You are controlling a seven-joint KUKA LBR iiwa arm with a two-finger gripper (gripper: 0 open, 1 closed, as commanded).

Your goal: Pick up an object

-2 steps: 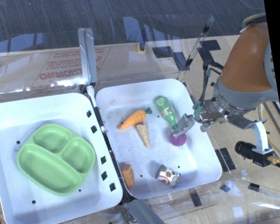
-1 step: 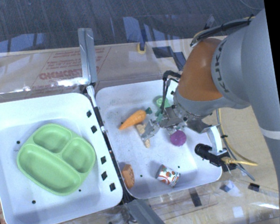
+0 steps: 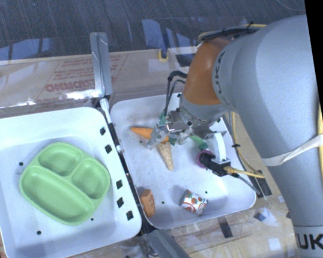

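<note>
Right, the ice-cream cone point(image 3: 165, 154) lies mid right bin point(image 3: 163, 213), an orange carrot piece point(image 3: 142, 132) at its ten o'clock. The gripper point(image 3: 170, 129) hangs just above the cone's top; its grip I cannot tell. A green divided plate point(image 3: 64, 182) fills the left bin point(image 3: 15, 239).
</note>
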